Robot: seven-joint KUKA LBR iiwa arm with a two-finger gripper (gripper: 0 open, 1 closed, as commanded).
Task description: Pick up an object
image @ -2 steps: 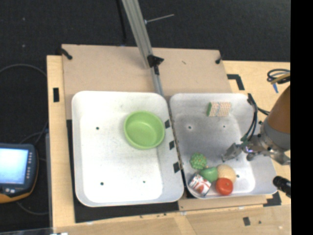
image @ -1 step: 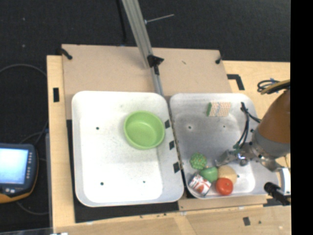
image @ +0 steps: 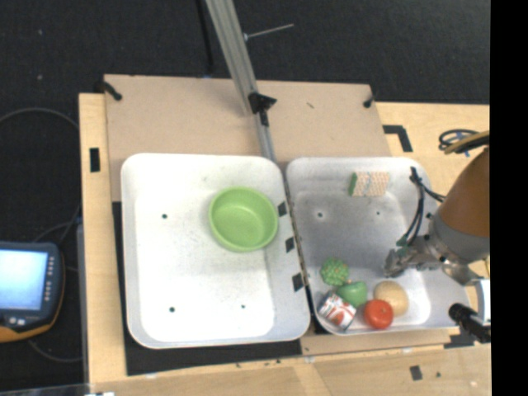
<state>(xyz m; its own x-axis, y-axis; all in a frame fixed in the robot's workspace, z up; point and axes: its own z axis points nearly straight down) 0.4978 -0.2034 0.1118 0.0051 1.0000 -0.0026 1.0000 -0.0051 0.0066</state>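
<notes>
**My gripper low in the right bin, above the heap of objects**

I take the green bowl (image: 242, 219) as my landmark. Far to the left of the bowl, off the bench, a small screen device (image: 27, 289) with an orange edge lies on the dark floor. The bowl itself sits upright in the left bin (image: 165, 304), in the upper right part of it, near the wall that meets the other bin. Above the bowl, a grey metal pole (image: 235, 52) runs at a slant from the top of the view down to the place between the two bins.

To the right of the bowl is the right bin (image: 330, 188). Up and to the right of the bowl, near the far wall of this bin, lies a small pale package (image: 369, 183) with a green end. Down and to the right of the bowl, in the near corner, the objects lie close together: a green leafy toy (image: 334, 271), a green apple (image: 354, 292) just below it, a red and white can (image: 337, 310) on its side, a red tomato (image: 379, 313) and a pale egg-shaped object (image: 393, 296) touching the tomato.

My gripper (image: 404, 261) is farthest right from the bowl, just above the egg-shaped object. Whether it is open or closed, I cannot tell, because it is dark and partly hidden by my wrist.
</notes>
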